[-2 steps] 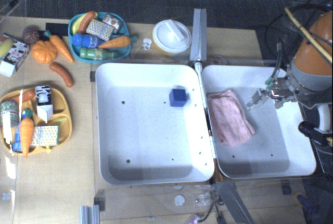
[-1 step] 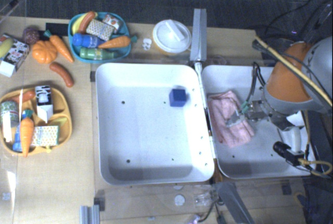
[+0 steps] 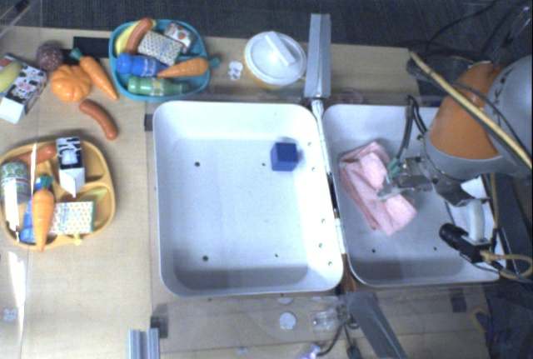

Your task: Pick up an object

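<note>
Hovering over the right bin, our gripper touches the pink cloth; grip state we cannot tell.

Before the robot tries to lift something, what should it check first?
1. Something to grab in the right bin: pink cloth lies there. Ok.
2. Gripper at the cloth: it sits right over the cloth's right edge. Ok.
3. Cloth between the fingers: cannot tell.
4. Cloth away from the bin wall: it lies close to the left wall but inside. Ok.
5. Blue block out of the way: it is alone in the left bin. Ok.
</note>
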You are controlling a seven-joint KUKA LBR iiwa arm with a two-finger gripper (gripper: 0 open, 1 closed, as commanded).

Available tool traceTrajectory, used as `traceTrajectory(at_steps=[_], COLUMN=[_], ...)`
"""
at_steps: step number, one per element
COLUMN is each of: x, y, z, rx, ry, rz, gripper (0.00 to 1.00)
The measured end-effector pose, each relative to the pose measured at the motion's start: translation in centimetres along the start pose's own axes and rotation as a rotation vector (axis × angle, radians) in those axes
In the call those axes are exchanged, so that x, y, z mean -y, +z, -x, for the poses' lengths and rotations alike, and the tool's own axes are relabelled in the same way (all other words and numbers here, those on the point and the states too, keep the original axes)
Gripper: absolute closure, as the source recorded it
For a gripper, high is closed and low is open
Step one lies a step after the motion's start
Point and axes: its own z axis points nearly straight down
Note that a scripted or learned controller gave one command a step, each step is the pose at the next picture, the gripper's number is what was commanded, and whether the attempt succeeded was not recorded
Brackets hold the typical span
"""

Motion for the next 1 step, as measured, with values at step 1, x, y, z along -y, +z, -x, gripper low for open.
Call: traceTrajectory(at_steps=[1], x=[-2.5], y=[-13.06], z=[-4.23], rx=[-0.001], ry=[-0.118], rz=[-0.008], gripper=[1.0])
